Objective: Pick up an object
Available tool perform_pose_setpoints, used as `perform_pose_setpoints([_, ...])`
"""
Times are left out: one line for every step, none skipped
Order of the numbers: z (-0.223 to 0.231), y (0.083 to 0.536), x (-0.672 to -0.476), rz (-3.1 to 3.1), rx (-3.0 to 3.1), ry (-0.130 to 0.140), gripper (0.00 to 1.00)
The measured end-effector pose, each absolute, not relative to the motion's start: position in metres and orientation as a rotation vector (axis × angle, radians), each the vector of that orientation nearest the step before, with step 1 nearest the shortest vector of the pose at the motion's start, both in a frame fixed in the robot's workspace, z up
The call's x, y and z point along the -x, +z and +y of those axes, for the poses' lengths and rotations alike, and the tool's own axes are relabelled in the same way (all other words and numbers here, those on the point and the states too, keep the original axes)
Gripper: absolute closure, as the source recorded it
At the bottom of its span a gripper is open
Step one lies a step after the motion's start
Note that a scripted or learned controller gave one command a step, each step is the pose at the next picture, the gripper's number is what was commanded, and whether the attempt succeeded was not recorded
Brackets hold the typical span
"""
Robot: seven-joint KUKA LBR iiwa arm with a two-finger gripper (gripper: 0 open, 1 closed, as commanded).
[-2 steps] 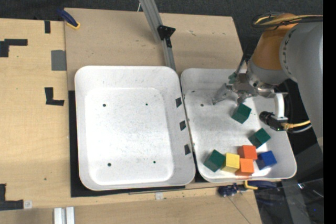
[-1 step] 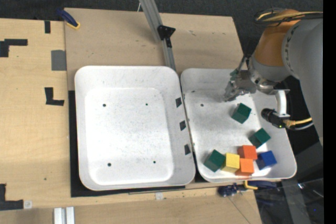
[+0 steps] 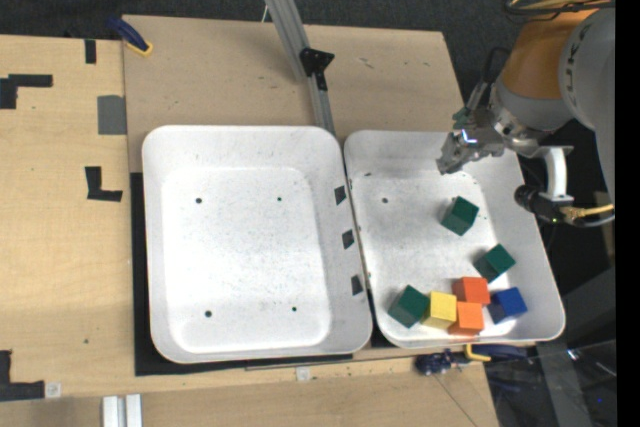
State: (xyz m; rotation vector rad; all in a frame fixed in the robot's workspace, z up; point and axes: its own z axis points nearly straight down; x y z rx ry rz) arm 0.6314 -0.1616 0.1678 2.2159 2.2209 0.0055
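Observation:
The right bin [image 3: 400, 165] holds several small blocks. A dark green cube [image 3: 461, 215] lies near its middle, and another green one [image 3: 494, 262] sits lower right. Along the front edge cluster a green block [image 3: 408, 305], a yellow block [image 3: 442, 306], two orange blocks [image 3: 470, 303] and a blue block [image 3: 508, 304]. My gripper [image 3: 455, 158] hangs over the far right part of this bin, above and apart from the middle green cube. Nothing shows between its fingers.
The left bin [image 3: 160, 155] stands beside the right one. A slanted metal pole [image 3: 285, 0] rises behind the bins. The arm's orange band [image 3: 545, 45] and a cable lie at the right edge. Blue clamps sit at the bench's far left and front.

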Motion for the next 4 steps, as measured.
perform_pose_setpoints([-0.161,0.202,-0.632,2.222,-2.218,0.003,1.0])
perform_pose_setpoints([-0.108,0.215,-0.638,2.229,-2.215,0.003,1.0])
perform_pose_setpoints([-0.058,0.218,-0.645,2.23,-2.216,0.002,1.0])
perform_pose_setpoints([-0.012,0.225,-0.644,2.23,-2.216,0.001,1.0])
